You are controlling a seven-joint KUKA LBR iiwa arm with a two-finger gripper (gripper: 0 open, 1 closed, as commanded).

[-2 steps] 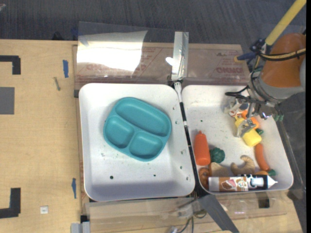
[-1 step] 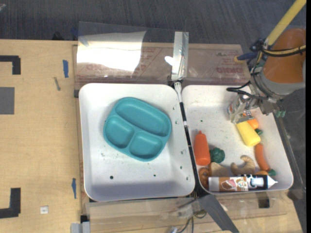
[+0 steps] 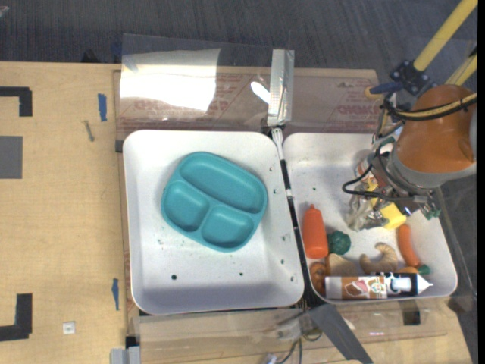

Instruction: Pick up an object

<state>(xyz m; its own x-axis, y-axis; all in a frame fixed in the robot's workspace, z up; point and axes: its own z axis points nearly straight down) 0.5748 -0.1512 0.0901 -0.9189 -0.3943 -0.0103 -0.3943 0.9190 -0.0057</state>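
Camera view puts my gripper [image 3: 371,212] low in the right bin [image 3: 326,152], over a yellow block [image 3: 394,217] just to its right. I cannot tell how the jaws stand. An orange carrot [image 3: 408,246] lies just beyond, upright-running.

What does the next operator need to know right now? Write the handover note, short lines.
Hand: low in the right bin, over the clutter by the yellow piece; whether it grips anything cannot be told.
Right bin: orange bottle, dark green lump, carrot, white tube along the near wall.
Left bin: teal divided tray.
Done: arm is down among the objects.
Left: confirm a grasp and lift one object clear.
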